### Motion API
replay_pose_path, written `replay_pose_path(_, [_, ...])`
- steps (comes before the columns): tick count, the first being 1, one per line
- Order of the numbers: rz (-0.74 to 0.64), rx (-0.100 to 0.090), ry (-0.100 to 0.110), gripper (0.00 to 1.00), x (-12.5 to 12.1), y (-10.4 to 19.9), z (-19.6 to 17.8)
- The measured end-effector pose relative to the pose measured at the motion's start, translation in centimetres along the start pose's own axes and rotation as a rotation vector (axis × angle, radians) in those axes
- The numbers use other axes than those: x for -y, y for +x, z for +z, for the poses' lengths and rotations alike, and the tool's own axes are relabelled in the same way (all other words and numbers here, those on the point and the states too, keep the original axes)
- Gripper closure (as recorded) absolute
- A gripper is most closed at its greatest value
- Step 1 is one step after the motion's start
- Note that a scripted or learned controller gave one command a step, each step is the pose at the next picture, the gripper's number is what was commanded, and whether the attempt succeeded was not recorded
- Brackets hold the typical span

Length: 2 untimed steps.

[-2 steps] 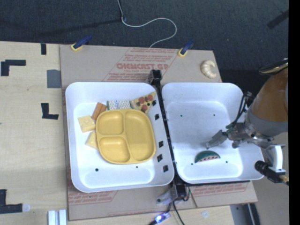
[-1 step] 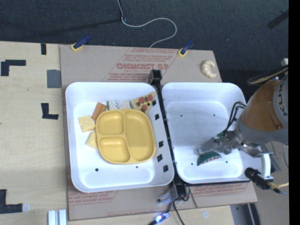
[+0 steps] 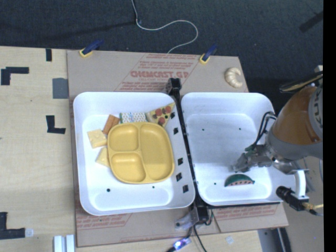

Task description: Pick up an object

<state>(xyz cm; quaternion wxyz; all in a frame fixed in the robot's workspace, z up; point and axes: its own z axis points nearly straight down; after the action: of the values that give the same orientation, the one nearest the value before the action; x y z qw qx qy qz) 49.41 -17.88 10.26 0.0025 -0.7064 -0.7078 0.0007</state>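
Note:
A watermelon slice toy (image 3: 239,181) lies near the front of the right bin (image 3: 220,119). My gripper (image 3: 244,161) hangs low in that bin, just above and behind the slice, reaching in from the right. A yellow divided plate (image 3: 140,152) sits in the left bin (image 3: 89,193). Around the plate lie a pizza slice toy (image 3: 163,113), a brown cracker (image 3: 111,123), a pale square piece (image 3: 97,138) and a patterned piece (image 3: 132,117), partly hidden by the plate.
The bins sit on a cardboard sheet (image 3: 157,72) held by clips. A beige shell-like object (image 3: 234,77) rests on the cardboard behind the right bin. A white cable (image 3: 168,25) loops at the back.

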Motion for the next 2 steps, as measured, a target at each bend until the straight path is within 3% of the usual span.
replay_pose_path(2, [0.0, 0.003, -0.006, 1.0, 0.6, -0.1, -9.1])
